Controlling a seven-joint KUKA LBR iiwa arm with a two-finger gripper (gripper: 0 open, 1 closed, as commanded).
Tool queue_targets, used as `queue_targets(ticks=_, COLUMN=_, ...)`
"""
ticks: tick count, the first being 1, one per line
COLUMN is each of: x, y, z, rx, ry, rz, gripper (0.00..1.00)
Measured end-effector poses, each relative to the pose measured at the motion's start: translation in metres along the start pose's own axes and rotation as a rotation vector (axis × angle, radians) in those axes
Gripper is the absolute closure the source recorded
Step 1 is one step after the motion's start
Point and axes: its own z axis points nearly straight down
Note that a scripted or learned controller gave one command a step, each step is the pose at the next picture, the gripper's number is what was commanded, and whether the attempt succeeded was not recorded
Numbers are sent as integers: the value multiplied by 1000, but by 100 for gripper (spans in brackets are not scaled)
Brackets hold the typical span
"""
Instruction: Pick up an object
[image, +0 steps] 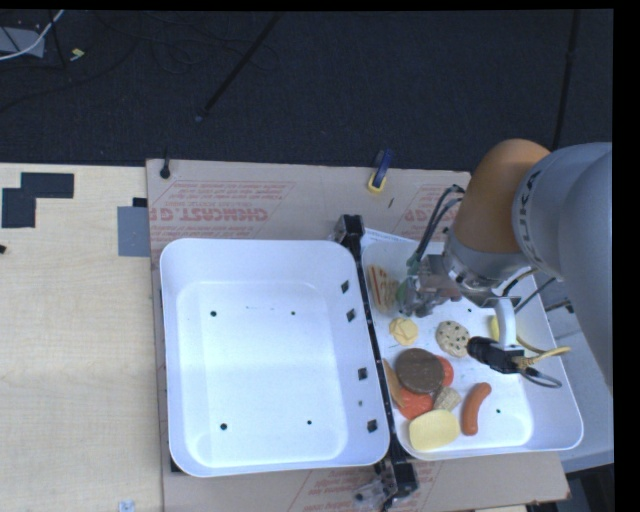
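gripper parked over the toy food pile, nothing grabbed yet

watching this remotely, so here's what i've got. the gripper (418, 292) sits low over the upper left part of the right bin (560, 425), hanging off the grey arm (570, 220) with its orange band. it's too dark and small down there for me to say anything about how it's set, can't tell. i see nothing caught in it, so i'd call the pick not done.

just beside it to the left is a ridged tan piece (382, 285) against the bin wall. just below is a small yellow lump (404, 330), the closest free-standing target by my read. further out: a speckled cookie (453, 337), a brown patty (420, 371) lying on top of something red, a sausage (475, 408), and a pale yellow wedge (433, 430) near the front edge. the left bin (180, 300) next door sits on the same desk (70, 350).

if i were steering, i'd go for the yellow lump: it stands a bit apart from its neighbours. come straight down, centre over it, and stay off the bin wall and the ridged piece. the patty stack looks like trouble, flat and overlapping.
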Motion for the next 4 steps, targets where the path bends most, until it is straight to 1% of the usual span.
queue_targets(ticks=1, x=5, y=-28, z=20, rx=-32, ry=-11, rz=-11, gripper=100)
queue_targets(ticks=2, x=58, y=-50, z=-76, rx=-8, ry=-1, rz=-17, gripper=100)
queue_targets(ticks=3, x=133, y=-38, z=-215, rx=-15, ry=0, rz=-21, gripper=100)
queue_targets(ticks=4, x=188, y=-53, z=-301, rx=-6, ry=-2, rz=-16, gripper=100)
